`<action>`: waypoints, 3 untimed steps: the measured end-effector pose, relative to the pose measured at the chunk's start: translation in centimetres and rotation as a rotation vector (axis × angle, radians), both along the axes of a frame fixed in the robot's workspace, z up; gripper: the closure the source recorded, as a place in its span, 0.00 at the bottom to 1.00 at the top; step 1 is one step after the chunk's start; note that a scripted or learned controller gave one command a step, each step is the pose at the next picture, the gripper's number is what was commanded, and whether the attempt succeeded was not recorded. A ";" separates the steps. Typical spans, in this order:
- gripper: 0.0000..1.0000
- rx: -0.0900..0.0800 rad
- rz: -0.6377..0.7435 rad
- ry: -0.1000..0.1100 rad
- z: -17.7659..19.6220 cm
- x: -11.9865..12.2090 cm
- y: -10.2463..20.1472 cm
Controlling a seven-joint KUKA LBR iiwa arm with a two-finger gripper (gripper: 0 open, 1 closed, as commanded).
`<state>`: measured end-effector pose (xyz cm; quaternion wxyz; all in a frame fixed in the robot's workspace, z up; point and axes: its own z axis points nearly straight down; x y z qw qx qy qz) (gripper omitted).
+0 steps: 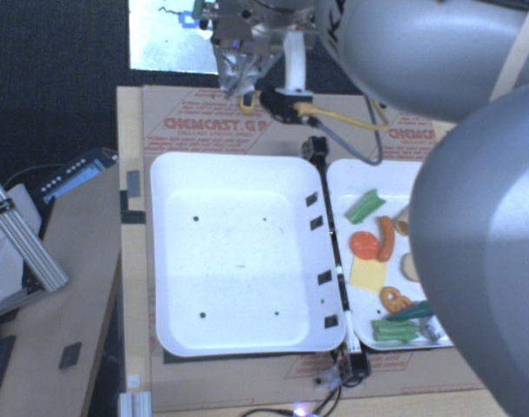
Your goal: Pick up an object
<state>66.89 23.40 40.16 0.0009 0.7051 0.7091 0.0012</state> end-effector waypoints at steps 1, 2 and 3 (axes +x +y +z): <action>1.00 0.000 0.001 0.000 1.2 0.0 0.0; 1.00 0.000 0.001 0.000 2.0 0.0 0.0; 1.00 -0.001 0.001 0.001 2.5 0.0 0.0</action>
